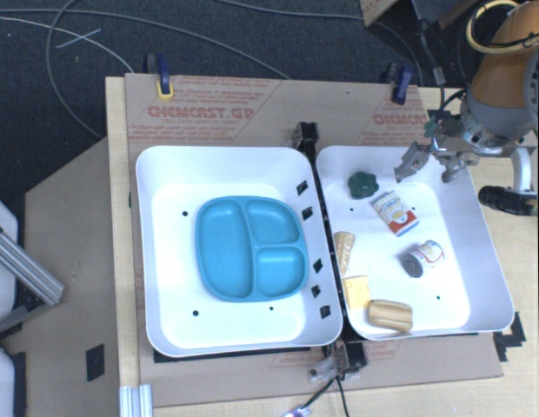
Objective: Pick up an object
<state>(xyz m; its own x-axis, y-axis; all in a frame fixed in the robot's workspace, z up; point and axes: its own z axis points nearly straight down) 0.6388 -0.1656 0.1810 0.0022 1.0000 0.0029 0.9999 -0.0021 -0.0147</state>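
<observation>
At the left of the frame we see the left bin [156, 233] holding a blue divided plate [250, 248] and nothing that looks easy to grab. Moving right past the divider, the right bin [478, 259] carries the likely picks. A cracker [344, 248] and a yellow block [356, 292] lie along its left wall, with a bread roll [390, 316] just below the block at the lower edge. Nearer the middle sit a small green lump [363, 182], a red-and-white carton [395, 213] just below and right of it, and a grey can [421, 258] on its side further down.

At the upper right the gripper [432, 165] hangs over the top of the right bin, its two fingers spread apart with nothing between them — we judge the approach is in hand and the grasp not yet begun.

The green lump and the carton are nearest. The next move, as we read it, calls for choosing one, centring the spread fingers over it and lowering — the carton's flat sides may seat better than the low lump.
</observation>
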